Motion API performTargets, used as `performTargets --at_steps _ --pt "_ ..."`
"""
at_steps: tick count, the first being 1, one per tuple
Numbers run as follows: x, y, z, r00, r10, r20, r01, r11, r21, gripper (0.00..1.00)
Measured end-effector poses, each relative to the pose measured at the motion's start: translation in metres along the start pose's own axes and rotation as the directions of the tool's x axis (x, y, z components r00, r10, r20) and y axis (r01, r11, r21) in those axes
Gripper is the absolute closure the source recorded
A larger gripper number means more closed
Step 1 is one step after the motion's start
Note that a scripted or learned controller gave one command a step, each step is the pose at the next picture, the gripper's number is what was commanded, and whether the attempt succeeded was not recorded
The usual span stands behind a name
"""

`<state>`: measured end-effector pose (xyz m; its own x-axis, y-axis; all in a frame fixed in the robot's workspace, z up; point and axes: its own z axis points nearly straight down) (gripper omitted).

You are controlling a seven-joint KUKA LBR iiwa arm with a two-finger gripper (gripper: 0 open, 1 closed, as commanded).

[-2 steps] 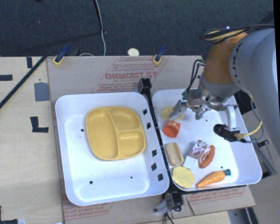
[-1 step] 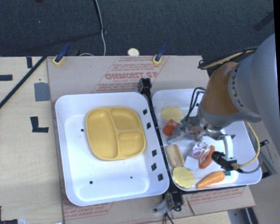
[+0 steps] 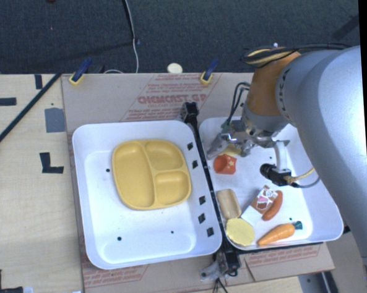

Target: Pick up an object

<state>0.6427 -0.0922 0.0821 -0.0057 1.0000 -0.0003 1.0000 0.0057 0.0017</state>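
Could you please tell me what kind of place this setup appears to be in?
Probably a robotics lab bench: two white bins clamped to cardboard, toy food such as a carrot, and a yellow divided plate.

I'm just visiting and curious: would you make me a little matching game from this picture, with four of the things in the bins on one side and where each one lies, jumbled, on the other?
Things:
1. yellow divided plate
2. carrot
3. red strawberry-like toy
4. gripper

Places:
A. near front edge of the right bin
B. lying alone in the left bin
C. far end of the right bin, just above the red toy
D. right bin, close to the divider, just below the gripper

Pairs: 1-B, 2-A, 3-D, 4-C
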Motion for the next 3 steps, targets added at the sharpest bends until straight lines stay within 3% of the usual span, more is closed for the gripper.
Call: performTargets --at_steps 1,2,3 --pt "-0.001 -0.003 -0.007 1.000 0.001 -0.001 -0.001 1.000 0.008 1.00" --pt "-0.001 -0.003 -0.007 1.000 0.002 -0.001 -0.002 1.000 0.009 0.00" --pt "-0.006 -0.073 -0.001 1.000 0.006 0.000 -0.006 1.000 0.005 0.00"
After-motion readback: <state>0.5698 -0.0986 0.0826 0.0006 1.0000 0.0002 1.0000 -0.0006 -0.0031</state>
